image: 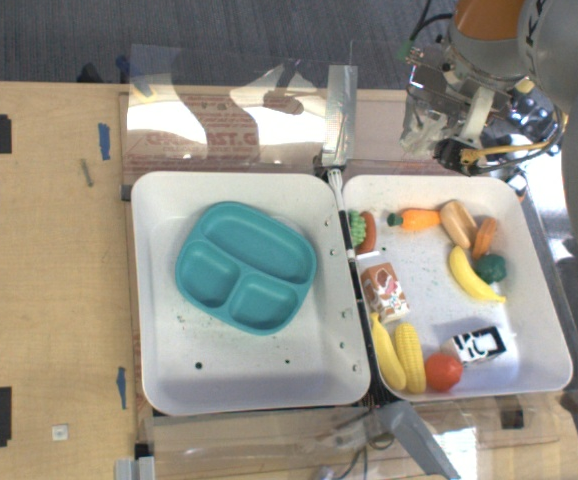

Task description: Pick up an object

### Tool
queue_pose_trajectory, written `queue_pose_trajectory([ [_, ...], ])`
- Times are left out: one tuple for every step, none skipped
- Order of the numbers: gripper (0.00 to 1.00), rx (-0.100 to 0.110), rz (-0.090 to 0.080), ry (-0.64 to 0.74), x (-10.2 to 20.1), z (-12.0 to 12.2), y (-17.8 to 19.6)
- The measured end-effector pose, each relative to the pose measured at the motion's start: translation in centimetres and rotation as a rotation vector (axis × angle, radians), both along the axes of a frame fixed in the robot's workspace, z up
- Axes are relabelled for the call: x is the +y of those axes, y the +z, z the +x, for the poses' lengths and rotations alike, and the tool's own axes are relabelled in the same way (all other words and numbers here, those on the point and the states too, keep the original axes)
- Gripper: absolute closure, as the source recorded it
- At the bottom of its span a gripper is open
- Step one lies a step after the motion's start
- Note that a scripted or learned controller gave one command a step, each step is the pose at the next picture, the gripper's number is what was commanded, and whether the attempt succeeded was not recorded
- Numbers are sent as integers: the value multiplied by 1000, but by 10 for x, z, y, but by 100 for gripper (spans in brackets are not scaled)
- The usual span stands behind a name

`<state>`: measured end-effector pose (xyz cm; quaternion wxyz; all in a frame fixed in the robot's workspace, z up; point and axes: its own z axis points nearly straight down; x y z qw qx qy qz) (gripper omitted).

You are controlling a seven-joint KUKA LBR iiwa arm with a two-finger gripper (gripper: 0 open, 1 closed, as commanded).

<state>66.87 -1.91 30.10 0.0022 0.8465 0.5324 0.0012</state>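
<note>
My gripper (447, 128) hangs above the far rim of the right bin (539, 298), open with nothing between its fingers. Below it in that bin lie a carrot (419, 219), a tan bread roll (458, 223), a small orange piece (484, 236), a green broccoli piece (489, 266) and a banana (472, 276). Along the bin's left side sit a red and green item (361, 230), a small printed box (384, 291), a corn cob (409, 353) and a yellow piece (387, 353). A tomato (443, 372) and a black and white box (480, 344) rest near the front.
The left bin (159, 368) holds a teal divided plate (246, 266). A clear plastic divider (340, 113) stands behind the two bins. Bare wooden bench (39, 268) stretches to the left.
</note>
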Motion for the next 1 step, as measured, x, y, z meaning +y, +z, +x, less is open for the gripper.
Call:
queue_pose_trajectory([
  [100,12,2,723,-62,-9,-36],
])
